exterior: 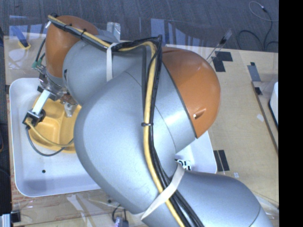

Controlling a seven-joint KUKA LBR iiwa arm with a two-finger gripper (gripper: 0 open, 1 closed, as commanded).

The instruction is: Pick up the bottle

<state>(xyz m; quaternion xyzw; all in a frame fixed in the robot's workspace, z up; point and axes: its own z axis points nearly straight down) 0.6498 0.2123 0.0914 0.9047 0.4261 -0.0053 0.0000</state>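
One grey arm (142, 141) is sprawling across the left bin (21, 145). We are watching it reach in from beyond that bin's right side, its bulk covering the bin's right half. An orange band (59, 41) is sitting above the wrist, over the left bin's back wall, and a second orange dome (189, 89) is bulging further out past the bin's right side. A yellow cable (150, 93) is running along the arm toward the left bin, tied down by pale straps. The gripper (65, 102) is hanging low inside the left bin, close to its back wall and roughly midway across the part of the floor we are able to see. We are not able to tell whether it is released or clenched, because the wrist is hiding it from above. Directly beneath and in front of it, a yellow bowl-shaped thing (52, 126) is lying on the left bin's floor, and the gripper is looking very close to its back edge, though we cannot tell whether they are touching. We cannot tell where the bottle is lying, since the arm is covering so much of the left bin. A small dark spot (43, 170) is showing on the bin's floor toward its front wall. Beyond the left bin's right side, a corner of the right bin (209, 157) is peeking out from under the arm, with the wooden bench (241, 117) stretching away past it.
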